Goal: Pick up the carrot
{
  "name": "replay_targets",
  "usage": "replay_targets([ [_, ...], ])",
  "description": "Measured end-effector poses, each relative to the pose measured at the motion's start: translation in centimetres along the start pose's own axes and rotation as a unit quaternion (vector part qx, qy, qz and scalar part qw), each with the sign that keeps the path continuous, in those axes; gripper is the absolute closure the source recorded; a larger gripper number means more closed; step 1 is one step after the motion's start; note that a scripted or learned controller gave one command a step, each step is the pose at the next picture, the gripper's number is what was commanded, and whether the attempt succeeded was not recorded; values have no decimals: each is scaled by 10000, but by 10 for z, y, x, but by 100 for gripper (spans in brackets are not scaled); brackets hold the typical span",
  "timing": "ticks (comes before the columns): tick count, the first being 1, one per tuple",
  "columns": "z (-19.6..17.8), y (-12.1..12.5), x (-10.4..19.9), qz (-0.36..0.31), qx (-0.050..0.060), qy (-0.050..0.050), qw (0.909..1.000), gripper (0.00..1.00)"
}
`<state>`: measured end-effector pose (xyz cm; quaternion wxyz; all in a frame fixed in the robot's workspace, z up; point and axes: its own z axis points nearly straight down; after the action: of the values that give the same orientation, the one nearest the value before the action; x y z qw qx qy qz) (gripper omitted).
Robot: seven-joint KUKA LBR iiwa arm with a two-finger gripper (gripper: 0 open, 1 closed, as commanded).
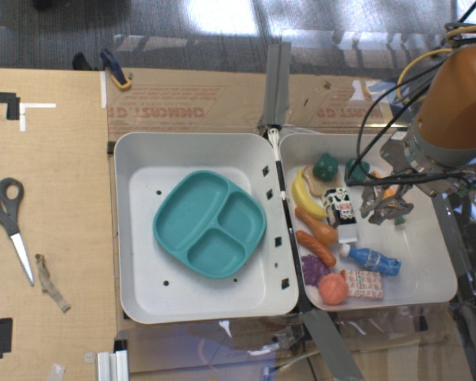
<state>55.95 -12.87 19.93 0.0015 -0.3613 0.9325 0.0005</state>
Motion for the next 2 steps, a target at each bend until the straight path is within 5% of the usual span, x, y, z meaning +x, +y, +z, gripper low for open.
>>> replay_targets([
  [1, -167, -30, 9, -1930, 6, -12, 9812, 100],
  [2, -18, -64, 66, -3969, -13, -3, 9179, 100],
])
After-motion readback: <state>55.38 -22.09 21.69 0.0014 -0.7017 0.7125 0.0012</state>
